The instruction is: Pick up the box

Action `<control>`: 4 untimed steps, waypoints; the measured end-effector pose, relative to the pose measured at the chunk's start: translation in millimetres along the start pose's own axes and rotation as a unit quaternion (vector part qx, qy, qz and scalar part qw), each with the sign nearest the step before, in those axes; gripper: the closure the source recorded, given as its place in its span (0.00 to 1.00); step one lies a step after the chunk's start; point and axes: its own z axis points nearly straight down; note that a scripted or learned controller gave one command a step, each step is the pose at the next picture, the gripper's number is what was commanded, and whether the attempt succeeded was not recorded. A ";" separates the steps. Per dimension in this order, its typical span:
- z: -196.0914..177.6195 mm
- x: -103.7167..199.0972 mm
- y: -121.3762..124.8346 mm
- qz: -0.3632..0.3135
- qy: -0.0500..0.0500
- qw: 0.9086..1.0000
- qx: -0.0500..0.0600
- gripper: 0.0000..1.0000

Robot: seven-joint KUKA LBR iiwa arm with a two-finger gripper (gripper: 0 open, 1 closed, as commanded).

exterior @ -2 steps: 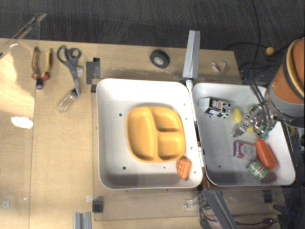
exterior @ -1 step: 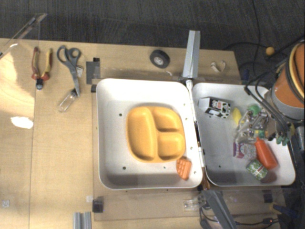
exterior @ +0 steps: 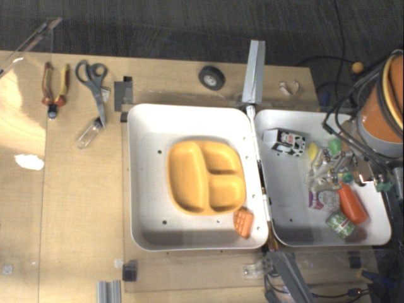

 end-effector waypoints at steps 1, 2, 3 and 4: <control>-21.0 -19.7 4.9 -0.244 0.000 0.970 -0.001 1.00; -24.6 -13.9 0.0 -0.465 0.001 0.885 -0.002 1.00; -10.4 2.2 -14.4 -0.609 0.001 0.793 -0.002 1.00; -10.3 2.2 -14.4 -0.609 0.001 0.793 -0.002 0.00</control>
